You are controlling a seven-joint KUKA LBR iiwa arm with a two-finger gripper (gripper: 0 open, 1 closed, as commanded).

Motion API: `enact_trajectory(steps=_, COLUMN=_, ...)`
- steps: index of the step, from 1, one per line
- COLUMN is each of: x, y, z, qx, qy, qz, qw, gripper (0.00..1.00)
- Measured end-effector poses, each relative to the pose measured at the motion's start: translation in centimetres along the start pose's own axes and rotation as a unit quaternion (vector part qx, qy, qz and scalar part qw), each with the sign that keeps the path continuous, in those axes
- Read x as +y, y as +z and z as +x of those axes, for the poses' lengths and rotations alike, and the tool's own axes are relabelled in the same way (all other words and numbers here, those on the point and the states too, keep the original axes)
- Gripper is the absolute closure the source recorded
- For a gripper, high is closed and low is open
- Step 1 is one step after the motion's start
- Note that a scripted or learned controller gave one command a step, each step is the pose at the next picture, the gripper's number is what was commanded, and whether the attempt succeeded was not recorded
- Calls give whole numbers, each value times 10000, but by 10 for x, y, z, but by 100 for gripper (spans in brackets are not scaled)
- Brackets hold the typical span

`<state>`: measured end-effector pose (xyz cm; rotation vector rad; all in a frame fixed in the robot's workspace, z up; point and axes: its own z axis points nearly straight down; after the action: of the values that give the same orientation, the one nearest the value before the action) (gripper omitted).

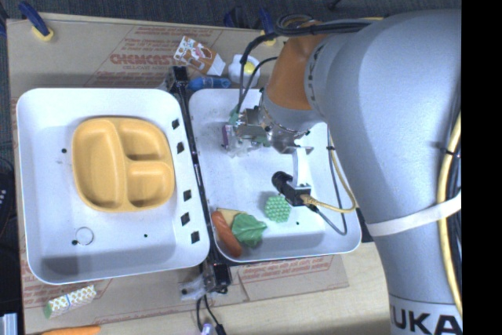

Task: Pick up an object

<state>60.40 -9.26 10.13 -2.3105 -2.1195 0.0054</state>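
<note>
Grey arm (392,129) reaching across right bin (314,243). Left bin (39,169) carrying yellow divided tray (121,162). Gripper (239,133) low near right bin's far-left part; finger spread impossible to tell. Green leafy toy (248,228), orange piece (223,227), green studded ball (277,208) along near edge.

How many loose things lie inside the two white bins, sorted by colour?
Yellow: 1, the divided tray in the left bin
Green: 2, a dotted ball and a leafy piece in the right bin
Orange: 1, a carrot-like piece
Total: 4
</note>
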Motion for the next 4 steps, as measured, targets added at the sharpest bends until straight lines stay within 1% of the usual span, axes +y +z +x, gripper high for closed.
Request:
enact_trajectory(steps=1, x=0, y=0, z=0, qx=1, qy=-4, qz=3, qw=10000, gripper=0)
enact_trajectory(steps=2, x=30, y=8, z=-3, qx=0, qy=-585, qz=74, qw=9983, gripper=0)
enact_trajectory(steps=3, x=32, y=-3, z=-4, qx=-27, qy=-617, qz=52, qw=9981, gripper=100)
enact_trajectory(steps=4, x=32, y=-2, z=-4, qx=-27, qy=-621, qz=55, qw=9981, gripper=0)
